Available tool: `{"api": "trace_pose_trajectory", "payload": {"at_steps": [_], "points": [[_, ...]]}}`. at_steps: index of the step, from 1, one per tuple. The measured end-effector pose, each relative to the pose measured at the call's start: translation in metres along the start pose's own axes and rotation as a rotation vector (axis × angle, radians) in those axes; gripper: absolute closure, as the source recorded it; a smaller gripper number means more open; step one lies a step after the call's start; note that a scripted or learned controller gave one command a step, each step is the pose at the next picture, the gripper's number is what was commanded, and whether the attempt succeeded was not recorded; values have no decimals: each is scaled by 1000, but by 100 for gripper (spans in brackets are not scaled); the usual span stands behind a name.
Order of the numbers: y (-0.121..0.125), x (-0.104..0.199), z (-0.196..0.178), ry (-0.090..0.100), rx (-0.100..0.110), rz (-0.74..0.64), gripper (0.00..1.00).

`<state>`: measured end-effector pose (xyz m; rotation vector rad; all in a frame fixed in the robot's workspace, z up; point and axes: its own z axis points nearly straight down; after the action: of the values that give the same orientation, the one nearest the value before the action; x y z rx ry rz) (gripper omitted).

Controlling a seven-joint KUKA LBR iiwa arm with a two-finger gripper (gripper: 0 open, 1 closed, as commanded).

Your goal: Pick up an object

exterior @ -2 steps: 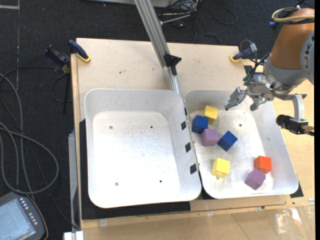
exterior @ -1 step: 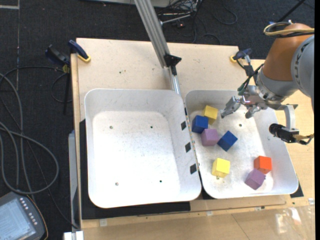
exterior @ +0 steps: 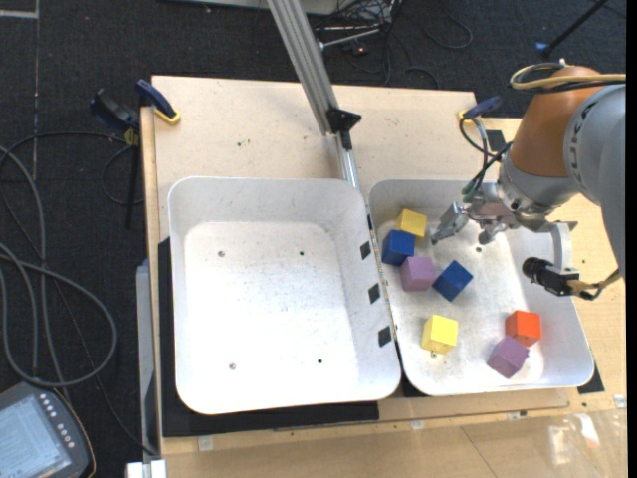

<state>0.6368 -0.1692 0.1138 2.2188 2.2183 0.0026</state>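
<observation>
Overhead, at a slant, a pale wooden bench (exterior: 249,127) carries two shallow white bins side by side. No objects lie in the left bin (exterior: 199,217). The right bin (exterior: 567,361) holds seven small cubes.

A yellow cube (exterior: 413,223) sits near the bin's upper left, with a blue cube (exterior: 398,247) touching it just below and to the left. A purple cube (exterior: 418,272) lies just below those two, and a second blue cube (exterior: 453,279) sits just beside it to the right. Lower down, a second yellow cube (exterior: 440,333) stands on its own. Near the lower right corner, an orange cube (exterior: 524,326) rests just above a second purple cube (exterior: 508,357); the two are close or touching.

The grey arm (exterior: 587,137), with its orange band, reaches in from the right over the upper part of the right bin. Its gripper (exterior: 468,219) hangs just right of the upper yellow cube, over bare bin floor. The two fingers look spread apart, with no cube between them.

A slanted metal pole (exterior: 304,48) crosses the top of the bench. Blue and yellow clamps (exterior: 149,98) grip the bench's upper left corner. Cables trail over the dark carpet (exterior: 70,217) around it.
</observation>
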Motion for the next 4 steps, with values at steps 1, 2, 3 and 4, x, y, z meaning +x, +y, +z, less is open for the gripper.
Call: {"api": "trace_pose_trajectory", "payload": {"at_steps": [1,2,3,4], "points": [[0,0,-9,0,0,1,100],[0,0,-52,0,-2,-1,100],[0,2,-96,0,-3,-2,100],[7,2,-140,-1,-3,-3,100]]}}
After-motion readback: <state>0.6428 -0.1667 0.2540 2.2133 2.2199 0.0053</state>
